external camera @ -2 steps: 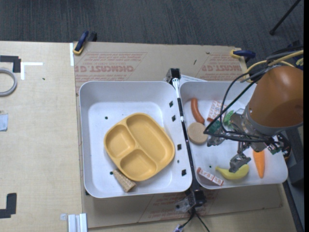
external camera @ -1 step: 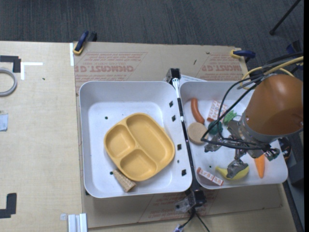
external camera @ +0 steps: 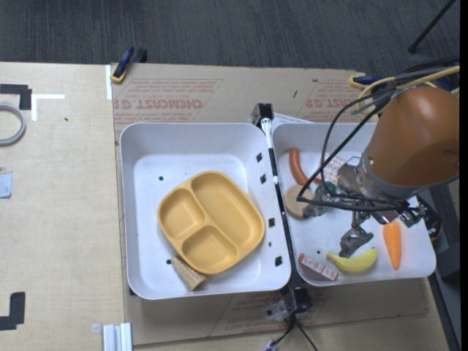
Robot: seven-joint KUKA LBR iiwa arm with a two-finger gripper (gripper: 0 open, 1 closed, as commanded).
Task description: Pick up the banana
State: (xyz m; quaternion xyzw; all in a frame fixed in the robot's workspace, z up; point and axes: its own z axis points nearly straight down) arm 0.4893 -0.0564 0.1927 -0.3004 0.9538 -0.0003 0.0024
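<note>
I'm seeing the banana (external camera: 354,261) lying at the near edge of the right bin (external camera: 417,269), the gripper (external camera: 356,240) hanging just above it; I cannot tell how it is set. I'm aiming to straddle the banana's middle. I'm counting one banana, one carrot (external camera: 393,244), one sausage (external camera: 297,167), two bins

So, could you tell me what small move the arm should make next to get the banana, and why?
Probably a short descent: the gripper hovers just above the banana, which lies near the right bin's front wall beside the carrot.
</note>
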